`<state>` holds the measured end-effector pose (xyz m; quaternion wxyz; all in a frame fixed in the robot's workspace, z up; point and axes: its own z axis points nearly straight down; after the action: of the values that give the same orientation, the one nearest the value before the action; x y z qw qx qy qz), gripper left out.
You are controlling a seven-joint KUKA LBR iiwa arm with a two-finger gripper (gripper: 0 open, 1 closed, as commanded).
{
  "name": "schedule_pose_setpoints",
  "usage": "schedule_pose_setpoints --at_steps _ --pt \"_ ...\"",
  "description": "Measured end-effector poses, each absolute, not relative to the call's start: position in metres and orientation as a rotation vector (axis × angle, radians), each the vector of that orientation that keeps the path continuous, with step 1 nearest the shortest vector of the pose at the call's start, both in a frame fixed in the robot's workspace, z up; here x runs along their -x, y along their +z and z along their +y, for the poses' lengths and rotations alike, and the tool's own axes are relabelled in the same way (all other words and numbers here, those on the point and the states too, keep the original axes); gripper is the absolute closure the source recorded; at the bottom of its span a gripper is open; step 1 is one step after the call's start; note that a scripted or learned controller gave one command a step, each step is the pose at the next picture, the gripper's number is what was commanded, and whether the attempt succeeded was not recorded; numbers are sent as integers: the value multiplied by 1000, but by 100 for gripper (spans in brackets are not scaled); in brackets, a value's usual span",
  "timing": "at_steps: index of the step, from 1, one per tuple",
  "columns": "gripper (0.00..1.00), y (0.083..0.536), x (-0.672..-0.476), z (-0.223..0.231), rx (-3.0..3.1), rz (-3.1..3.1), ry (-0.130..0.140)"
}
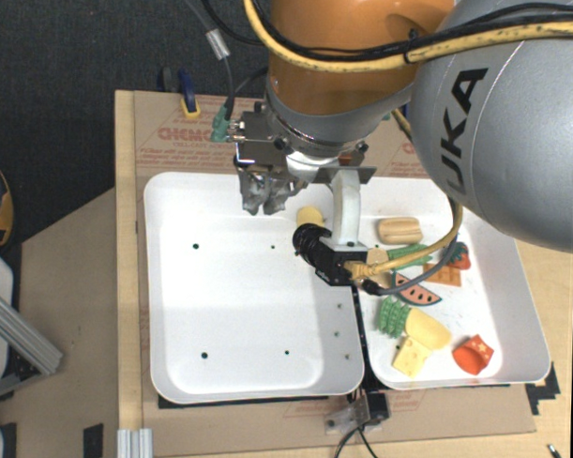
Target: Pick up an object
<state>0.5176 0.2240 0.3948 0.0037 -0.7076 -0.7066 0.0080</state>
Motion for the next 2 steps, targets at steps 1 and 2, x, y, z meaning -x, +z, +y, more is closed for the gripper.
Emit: schedule_pose_setpoints --at_steps 1,2 --pt "100 531 -624 223 2233 -2225 -27" --pt "100 415 -595 224 2218 -2216 19"
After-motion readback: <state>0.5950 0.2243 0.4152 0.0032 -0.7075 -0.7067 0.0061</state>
